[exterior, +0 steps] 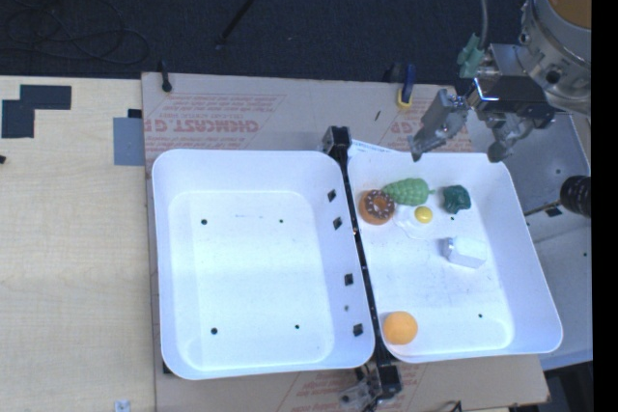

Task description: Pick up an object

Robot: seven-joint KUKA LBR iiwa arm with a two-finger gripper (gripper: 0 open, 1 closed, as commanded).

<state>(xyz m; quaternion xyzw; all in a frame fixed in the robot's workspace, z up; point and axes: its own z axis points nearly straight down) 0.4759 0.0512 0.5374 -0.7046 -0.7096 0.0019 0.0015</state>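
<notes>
Round smooth orange ball lies in right bin; gripper spread wide above.

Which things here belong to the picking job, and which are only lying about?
For the job: gripper, open above the right bin; donut, green corn-like toy, dark green toy, fried egg toy, white block, orange ball.

Lying about: left bin, cardboard sheet, yellow clamp.

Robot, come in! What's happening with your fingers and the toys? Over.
Gripper open, above right bin's back rim, holding nothing. Donut, green toy, orange ball all lying in bin. Nothing blocking.
</notes>
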